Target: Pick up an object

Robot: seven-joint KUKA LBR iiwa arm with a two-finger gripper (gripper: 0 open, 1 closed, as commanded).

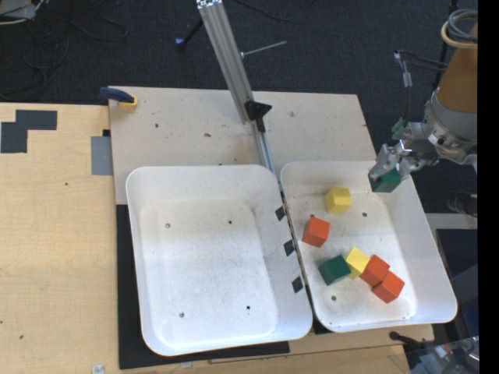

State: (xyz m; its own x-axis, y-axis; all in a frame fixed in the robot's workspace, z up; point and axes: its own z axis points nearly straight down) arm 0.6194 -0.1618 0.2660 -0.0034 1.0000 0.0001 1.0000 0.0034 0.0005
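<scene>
I see the gripper [387,170] clamped on a dark green block [384,181], a small cube lifted above the right bin [437,287]'s upper rim.

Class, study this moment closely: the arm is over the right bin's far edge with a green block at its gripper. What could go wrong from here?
1. The green block sits at the tip of the gripper, above the right bin's rim; if it slips, it may fall outside the bin.
2. If it drops inside, it could strike the yellow block nearby.
3. The grip looks shallow, so the pick may fail.
</scene>
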